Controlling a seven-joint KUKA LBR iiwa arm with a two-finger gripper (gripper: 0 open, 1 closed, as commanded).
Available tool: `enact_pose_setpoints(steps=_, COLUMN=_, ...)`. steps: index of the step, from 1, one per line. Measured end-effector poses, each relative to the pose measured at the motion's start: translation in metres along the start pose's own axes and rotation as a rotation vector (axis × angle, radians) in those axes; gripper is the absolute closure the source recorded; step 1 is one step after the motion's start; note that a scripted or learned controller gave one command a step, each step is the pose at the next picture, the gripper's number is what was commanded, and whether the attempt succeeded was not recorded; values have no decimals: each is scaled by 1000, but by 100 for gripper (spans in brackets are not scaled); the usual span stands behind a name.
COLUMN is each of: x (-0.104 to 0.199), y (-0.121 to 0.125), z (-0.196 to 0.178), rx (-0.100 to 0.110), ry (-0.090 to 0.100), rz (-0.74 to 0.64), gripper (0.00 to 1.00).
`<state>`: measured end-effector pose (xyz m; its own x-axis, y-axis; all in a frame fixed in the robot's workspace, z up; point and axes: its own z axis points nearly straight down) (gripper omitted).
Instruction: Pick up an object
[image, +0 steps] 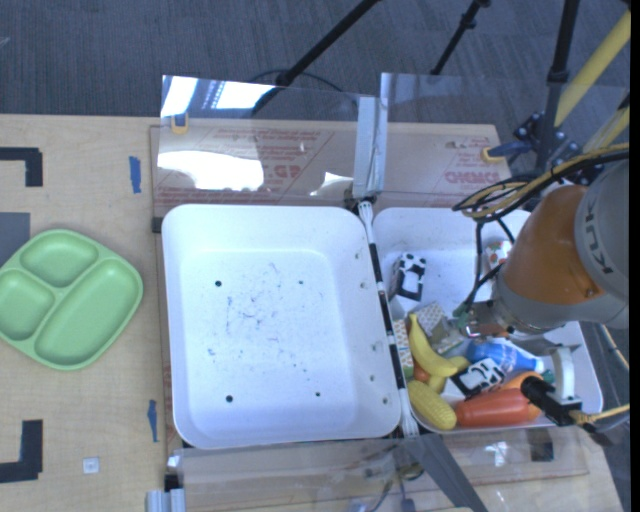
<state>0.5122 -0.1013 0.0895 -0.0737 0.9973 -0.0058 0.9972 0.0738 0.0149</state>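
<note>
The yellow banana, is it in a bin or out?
In. The curved yellow banana lies inside the right white bin, among other toys.

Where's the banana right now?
The banana lies in the right bin, against its left wall toward the near end, just above the corn cob and left of the arm's wrist.

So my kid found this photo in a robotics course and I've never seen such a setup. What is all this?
It is one camera fixed above a bench, looking down at a slant. The grey and orange shape at right is a robot arm reaching in to pick something up. Its claw end is low over the right bin, and whether it holds anything can't be told. That bin has a banana, corn, a carrot, a black-and-white toy and more. The left bin sits beside it. A green plate lies at far left.
</note>
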Motion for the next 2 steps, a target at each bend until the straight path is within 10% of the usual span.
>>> enact_pose_setpoints(steps=1, x=0, y=0, z=-9, rx=-1, ry=1, rz=2, gripper=100)
enact_pose_setpoints(steps=2, x=0, y=0, z=-9, rx=0, ry=1, rz=2, gripper=0)
